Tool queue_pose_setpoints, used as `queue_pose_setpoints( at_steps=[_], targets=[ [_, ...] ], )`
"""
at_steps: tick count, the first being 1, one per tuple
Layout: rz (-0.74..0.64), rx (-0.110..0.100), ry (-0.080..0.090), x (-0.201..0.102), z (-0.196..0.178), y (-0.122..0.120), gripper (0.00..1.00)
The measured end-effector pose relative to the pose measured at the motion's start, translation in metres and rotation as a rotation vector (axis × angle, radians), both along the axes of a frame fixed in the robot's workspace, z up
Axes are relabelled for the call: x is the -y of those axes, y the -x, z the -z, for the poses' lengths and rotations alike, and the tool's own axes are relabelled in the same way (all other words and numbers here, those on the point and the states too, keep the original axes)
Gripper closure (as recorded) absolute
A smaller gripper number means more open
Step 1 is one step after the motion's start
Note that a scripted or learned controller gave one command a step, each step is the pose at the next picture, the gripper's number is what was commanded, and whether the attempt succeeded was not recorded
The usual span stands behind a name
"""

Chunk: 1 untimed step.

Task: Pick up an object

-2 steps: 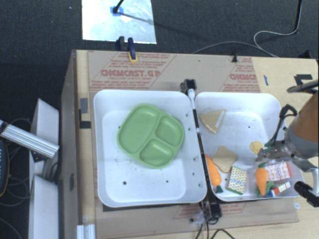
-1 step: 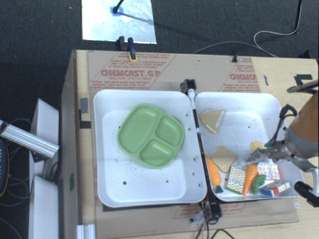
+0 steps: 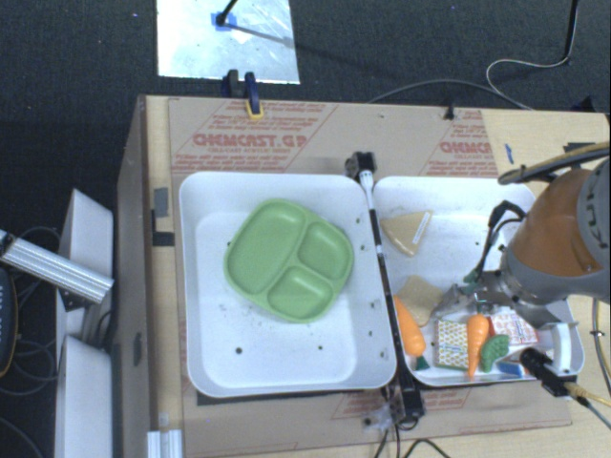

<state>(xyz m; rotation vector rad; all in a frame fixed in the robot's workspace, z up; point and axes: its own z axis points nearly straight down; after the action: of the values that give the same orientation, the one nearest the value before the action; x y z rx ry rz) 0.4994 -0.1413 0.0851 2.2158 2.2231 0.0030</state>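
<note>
Hiding gripper [image 3: 477, 299]: grey arm [image 3: 558, 246]

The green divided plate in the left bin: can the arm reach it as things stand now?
Probably yes. The green plate lies uncovered in the left bin, nothing on it; the arm need only cross the divider.

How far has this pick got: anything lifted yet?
Done: the arm has reached into the right bin, with the gripper low over the toy carrot and its neighbours. In hand: nothing visibly lifted. Left: grasp and raise one. The green divided plate lies in the left bin.
</note>
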Motion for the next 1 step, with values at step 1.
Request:
queue_pose_setpoints(
  at_steps=[1],
  targets=[
    [0.002,-0.002,0.0,0.0255,0.0008,0.0124,0.0]
  ],
)
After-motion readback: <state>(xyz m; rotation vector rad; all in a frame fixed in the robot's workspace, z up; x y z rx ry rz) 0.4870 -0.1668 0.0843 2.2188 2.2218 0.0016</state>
